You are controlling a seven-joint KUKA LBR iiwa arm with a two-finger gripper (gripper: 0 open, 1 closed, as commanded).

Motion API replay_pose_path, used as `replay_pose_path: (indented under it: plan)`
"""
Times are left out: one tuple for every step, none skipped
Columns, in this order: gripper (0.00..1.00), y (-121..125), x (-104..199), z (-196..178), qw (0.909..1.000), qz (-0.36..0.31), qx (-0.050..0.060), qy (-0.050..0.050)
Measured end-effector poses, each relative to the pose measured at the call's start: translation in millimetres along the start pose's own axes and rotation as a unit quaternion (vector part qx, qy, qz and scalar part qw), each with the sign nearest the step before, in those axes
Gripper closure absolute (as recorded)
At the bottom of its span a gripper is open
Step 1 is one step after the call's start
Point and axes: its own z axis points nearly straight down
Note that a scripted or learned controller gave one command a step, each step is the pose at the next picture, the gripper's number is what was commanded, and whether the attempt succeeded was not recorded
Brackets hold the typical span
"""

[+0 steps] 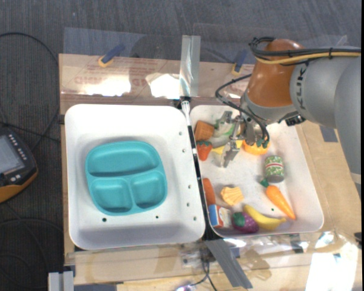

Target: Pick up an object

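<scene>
Gripper (230,144) low in the right bin (306,162) just right of the orange toy (204,130), grip state unreadable, nothing visibly lifted, pick still pending.

Right white bin (312,190) holds toy food. Orange plastic carrot (279,201) lies slanted near right wall, green tip toward small green-labelled can (273,168), upright just above. Yellow plastic banana (264,217) along front edge, touching purple grape bunch (244,222). Pale orange ridged slice (232,196) mid-bin. Orange-red pieces (204,139) near left wall.
</scene>
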Motion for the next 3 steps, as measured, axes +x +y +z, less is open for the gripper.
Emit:
replay_pose_path:
  plan:
    - [0.00,-12,59,2,0.9994,0.034,-0.003,0.000]
    - [0.00,-20,13,4,0.9986,0.053,-0.003,0.002]
    - [0.00,-10,97,2,0.9982,0.060,-0.001,0.002]
